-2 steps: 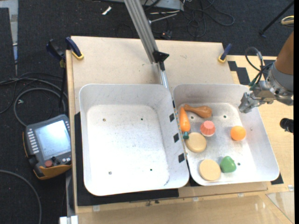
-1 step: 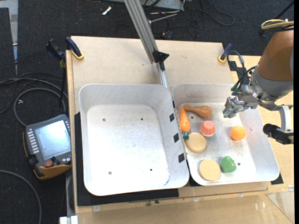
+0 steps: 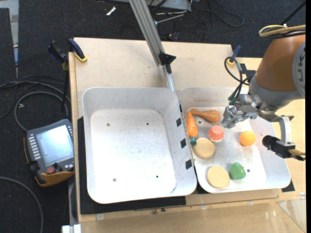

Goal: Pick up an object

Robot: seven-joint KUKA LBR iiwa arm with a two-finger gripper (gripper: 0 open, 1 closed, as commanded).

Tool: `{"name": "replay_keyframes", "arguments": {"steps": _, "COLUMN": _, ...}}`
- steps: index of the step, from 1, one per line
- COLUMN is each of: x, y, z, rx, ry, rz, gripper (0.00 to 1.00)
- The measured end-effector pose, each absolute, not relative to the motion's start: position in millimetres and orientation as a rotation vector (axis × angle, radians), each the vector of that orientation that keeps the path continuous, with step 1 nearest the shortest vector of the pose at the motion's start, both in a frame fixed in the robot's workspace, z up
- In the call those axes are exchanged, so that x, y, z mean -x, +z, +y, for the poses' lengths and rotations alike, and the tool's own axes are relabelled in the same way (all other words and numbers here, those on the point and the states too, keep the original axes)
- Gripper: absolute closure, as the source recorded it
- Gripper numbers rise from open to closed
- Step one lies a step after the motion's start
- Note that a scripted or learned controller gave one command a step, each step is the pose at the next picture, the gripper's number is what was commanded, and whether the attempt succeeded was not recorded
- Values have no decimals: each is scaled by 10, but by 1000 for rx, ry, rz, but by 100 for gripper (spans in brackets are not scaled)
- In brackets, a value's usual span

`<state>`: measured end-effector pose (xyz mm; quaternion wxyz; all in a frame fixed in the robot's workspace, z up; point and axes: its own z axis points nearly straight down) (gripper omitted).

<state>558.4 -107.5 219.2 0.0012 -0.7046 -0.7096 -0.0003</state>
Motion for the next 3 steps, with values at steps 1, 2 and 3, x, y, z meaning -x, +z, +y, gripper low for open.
{"name": "replay_keyframes", "arguments": {"steps": 1, "x": -5474, "y": 2327, "z": -520, "rx": 2210, "ry": -3, "rz": -2231, "gripper": 100}}
{"name": "replay_keyframes", "arguments": {"steps": 2, "x": -5308, "y": 2241, "z": 53, "rx": 2209, "ry": 0, "rz": -2229, "gripper": 100}}
{"name": "replay_keyframes", "arguments": {"steps": 3, "x": -5128, "y": 2369, "z": 513, "rx": 2210, "ry": -2, "rz": -2229, "gripper": 100}}
